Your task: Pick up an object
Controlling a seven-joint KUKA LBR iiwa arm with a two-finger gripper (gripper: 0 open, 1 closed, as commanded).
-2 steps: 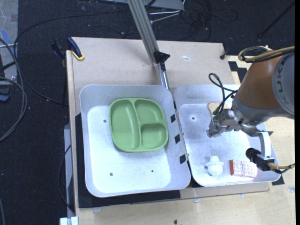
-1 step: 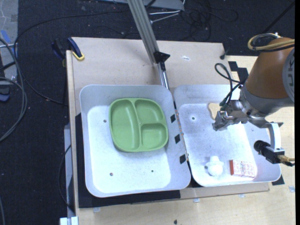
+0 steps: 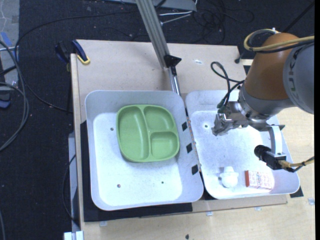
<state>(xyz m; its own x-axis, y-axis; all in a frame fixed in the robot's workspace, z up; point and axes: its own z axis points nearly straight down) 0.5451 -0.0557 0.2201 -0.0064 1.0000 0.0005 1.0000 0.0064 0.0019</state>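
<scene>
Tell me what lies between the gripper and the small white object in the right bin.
Bare white bin floor separates the gripper from the small white object, seen in the camera view.

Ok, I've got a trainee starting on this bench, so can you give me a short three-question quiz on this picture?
1. True or false: the green divided plate lies in the right bin.
2. Which bin is the gripper over? A) left bin B) right bin
3. Fill in: near the right bin's front edge, beside the small red and white packet, lies a small ____ object.

Key: 1 false; 2 B; 3 white.
</scene>
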